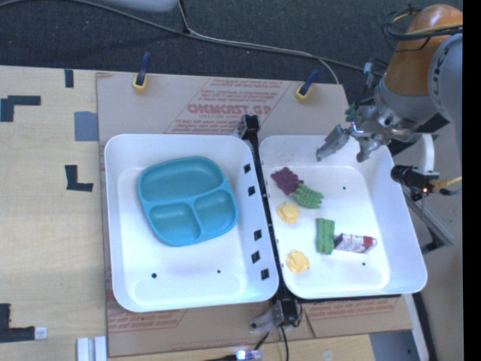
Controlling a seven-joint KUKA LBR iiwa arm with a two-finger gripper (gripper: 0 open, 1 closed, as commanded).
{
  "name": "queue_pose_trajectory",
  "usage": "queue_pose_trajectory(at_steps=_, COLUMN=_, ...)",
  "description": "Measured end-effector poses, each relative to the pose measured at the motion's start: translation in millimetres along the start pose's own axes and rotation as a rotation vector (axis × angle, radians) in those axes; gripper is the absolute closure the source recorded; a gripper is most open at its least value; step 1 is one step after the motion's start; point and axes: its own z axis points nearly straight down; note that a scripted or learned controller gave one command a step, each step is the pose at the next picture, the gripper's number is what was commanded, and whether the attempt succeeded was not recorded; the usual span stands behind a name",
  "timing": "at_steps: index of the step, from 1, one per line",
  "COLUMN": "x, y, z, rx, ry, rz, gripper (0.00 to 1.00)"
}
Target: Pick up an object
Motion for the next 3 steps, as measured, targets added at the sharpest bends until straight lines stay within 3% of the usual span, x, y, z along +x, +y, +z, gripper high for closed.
queue_pose_trajectory(at_steps=1, x=0.7, y=1.3, z=-7.7, rx=-0.009, ry=-0.001, rz=-0.003, gripper=0.00)
queue_pose_trajectory(at_steps=2, x=5.2, y=-8.9, z=48.5, rx=-0.004, ry=-0.001, rz=-0.003, gripper=0.00)
queue_pose_trajectory(at_steps=3, x=2.9, y=-9.0, z=106.6, rx=-0.012, ry=-0.003, rz=-0.003, gripper=0.00)
